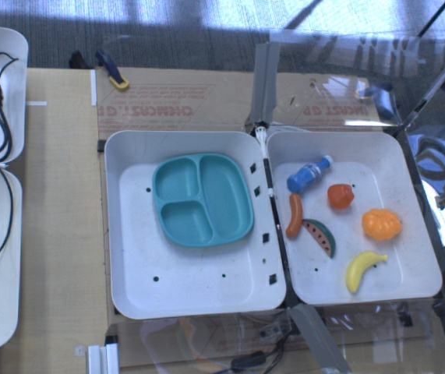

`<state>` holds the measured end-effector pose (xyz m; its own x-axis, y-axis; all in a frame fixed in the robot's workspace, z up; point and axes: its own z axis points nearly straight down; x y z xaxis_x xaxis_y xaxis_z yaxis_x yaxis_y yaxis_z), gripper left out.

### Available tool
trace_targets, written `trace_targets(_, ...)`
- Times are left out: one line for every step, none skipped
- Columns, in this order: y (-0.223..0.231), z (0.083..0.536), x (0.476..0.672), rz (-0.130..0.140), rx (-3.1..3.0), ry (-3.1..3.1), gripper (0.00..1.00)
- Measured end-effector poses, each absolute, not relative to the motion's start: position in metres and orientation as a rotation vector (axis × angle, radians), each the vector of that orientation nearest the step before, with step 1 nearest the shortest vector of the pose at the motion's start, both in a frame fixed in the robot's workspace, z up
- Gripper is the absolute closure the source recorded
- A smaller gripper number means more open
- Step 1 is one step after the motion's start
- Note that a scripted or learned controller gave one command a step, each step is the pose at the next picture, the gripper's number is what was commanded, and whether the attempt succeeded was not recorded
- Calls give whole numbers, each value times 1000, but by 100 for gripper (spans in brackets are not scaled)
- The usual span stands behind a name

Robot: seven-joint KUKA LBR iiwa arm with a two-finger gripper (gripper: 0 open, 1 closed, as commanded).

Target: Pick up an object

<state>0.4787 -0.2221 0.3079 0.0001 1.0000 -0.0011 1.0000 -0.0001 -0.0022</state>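
Plastic toy foods are lying scattered in the right-hand white bin (409, 170): a blue bottle with a white cap (308, 174), a red tomato-like ball (340, 196), an orange hot dog sausage (293, 214), a watermelon slice (319, 236), a knobbly orange fruit (382, 224) and a yellow banana (362, 269). All are looking light, stiff and rather slippery; the banana, sitting well apart from its neighbours, is offering the easiest hold, across its narrow middle. Its place relative to the gripper cannot be judged, nor how wide that gripper is standing. A teal divided plastic plate (203, 199) is resting in the left-hand white bin (128, 232).
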Motion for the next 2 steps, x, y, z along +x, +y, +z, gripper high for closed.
trace_targets(-222,318,478,3,-2219,-2224,100)
trace_targets(-223,327,478,2,-2219,-2224,100)
